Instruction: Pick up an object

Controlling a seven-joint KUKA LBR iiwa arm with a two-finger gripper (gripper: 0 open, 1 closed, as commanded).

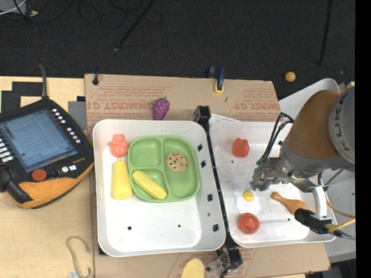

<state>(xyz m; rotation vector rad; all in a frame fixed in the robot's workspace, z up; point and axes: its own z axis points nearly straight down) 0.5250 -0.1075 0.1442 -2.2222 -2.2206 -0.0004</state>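
One gripper [261, 181] low over the right bin [301, 227], just above the fried egg toy [247, 199]; finger spread too small and dark to read, cannot tell if anything is held. Same bin: red pepper-like toy [240, 147] toward the back, red tomato [248, 223] in front of the egg, chicken drumstick [288, 201] beside the egg on the right. Left bin [151, 233] holds a green divided plate [145, 155] with a cookie [177, 163] and corn cob [149, 184] in separate compartments; yellow bottle [120, 179] and pink toy [118, 146] just left of the plate. Purple grapes [160, 108] on cardboard behind the bins. Teach pendant [40, 149] far left.
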